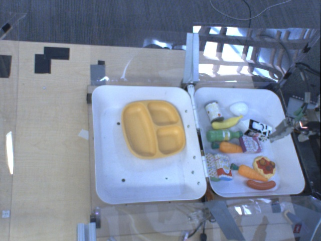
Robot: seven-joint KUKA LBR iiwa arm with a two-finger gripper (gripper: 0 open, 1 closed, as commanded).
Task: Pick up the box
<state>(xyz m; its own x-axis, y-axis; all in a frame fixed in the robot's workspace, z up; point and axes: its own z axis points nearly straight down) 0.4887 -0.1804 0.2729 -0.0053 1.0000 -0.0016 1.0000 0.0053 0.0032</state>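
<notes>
1. Grey carpet lies behind a pale wooden worktop [50,149] that carries 2 white bins side by side; a cable loops on the carpet beyond them.
2. At the right bin's [281,104] far edge the tool [277,133] comes in low and slanted. I cannot tell whether it is open or closed, and nothing shows gripped in it.
3. Just beside the tip, on its inward side, sits the box [260,129], a small black-and-white carton lying tilted among the toy food. Judged from that, the reach is aimed at it.
4. Further inward from the tool lie a purple packet [250,144], a banana [226,122], a green bottle [223,135] and an orange piece, packed close, so a grasp has little room on that side.
5. Nearer the camera than the tool lie a pizza [265,165], a carrot [252,172] and a sausage [261,185].
6. Well beyond all this, the left bin [108,185] holds a yellow tray [153,127], apart from the work.
</notes>
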